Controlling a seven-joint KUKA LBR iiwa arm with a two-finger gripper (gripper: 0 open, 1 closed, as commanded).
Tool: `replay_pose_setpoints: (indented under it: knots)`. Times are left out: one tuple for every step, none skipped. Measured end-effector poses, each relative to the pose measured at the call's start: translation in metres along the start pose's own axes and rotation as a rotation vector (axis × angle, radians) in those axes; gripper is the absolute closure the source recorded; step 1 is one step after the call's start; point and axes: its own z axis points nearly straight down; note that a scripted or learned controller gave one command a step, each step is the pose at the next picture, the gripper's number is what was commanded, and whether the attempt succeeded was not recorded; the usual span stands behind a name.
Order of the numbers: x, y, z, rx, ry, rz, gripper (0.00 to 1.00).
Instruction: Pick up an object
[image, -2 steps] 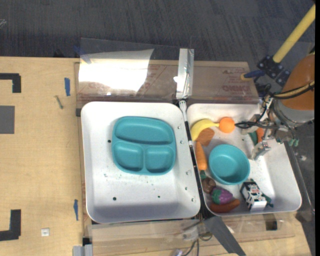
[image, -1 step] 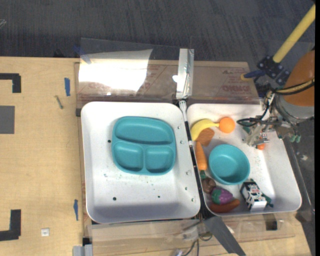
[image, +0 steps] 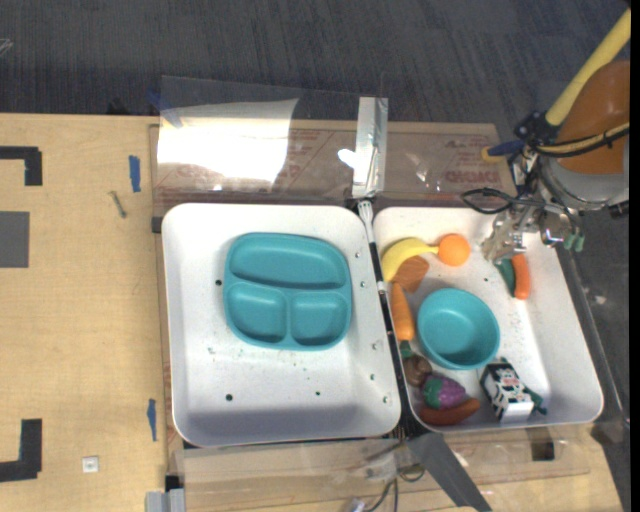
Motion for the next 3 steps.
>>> replay_pose_setpoints:
  knots:
    - [0.001, 0.0, 0.001, 0.001, 0.002, 0.0, 0.0]
    - [0.012, -0.017, 0.036, 0.0, 0.009, 0.061, 0.0]
    - [0.008, -0.016, 0.021, 0.002, -0.006, 0.057, 1.0]
